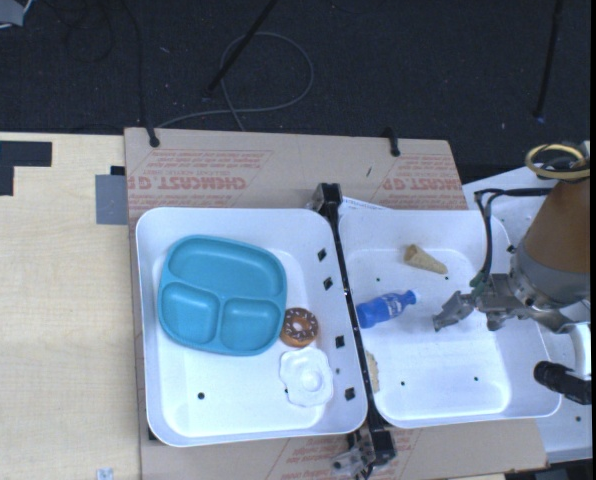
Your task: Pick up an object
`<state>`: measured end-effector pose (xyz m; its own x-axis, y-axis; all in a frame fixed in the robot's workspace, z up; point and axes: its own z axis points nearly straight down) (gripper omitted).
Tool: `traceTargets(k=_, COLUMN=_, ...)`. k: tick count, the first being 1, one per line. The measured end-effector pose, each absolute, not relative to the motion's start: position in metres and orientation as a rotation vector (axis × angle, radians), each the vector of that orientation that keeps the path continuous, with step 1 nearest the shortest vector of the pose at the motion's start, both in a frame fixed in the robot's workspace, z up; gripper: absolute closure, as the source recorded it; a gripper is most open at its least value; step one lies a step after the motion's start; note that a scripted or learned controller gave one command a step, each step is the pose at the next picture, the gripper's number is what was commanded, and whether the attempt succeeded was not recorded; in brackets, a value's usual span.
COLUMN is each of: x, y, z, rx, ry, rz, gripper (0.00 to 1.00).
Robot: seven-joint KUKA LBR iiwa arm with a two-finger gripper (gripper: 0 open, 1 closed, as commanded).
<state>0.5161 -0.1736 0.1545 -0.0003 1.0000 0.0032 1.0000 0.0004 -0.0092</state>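
Cardboard point(278, 173) covers the bench under two white bins. Above the right bin point(448, 398), the gripper point(452, 313) hangs low; whether it is released or clenched cannot be told, and nothing is seen in its grasp. Nearest target: the blue bottle point(385, 307), lying on its side just to the gripper's left. A tan wedge point(425, 259) lies beyond the gripper, near the bin's far wall. Recommended procedure: centre over the bottle's body, align the grip across its narrow width, then descend vertically before closing.
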Motion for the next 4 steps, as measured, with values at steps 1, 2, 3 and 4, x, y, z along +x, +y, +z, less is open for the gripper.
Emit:
traceTargets(k=1, x=0.521, y=-0.179, z=0.095, rx=-2.217, ry=-2.216, rz=0.005, gripper=0.00)
traceTargets(k=2, x=0.520, y=-0.180, z=0.107, rx=-2.225, ry=-2.210, rz=0.004, gripper=1.00)
traceTargets(k=3, x=0.526, y=-0.181, z=0.169, rx=-2.222, ry=-2.225, rz=-0.003, gripper=1.00)
traceTargets(k=4, x=0.527, y=-0.182, z=0.222, rx=-2.222, ry=-2.225, rz=-0.002, gripper=1.00)
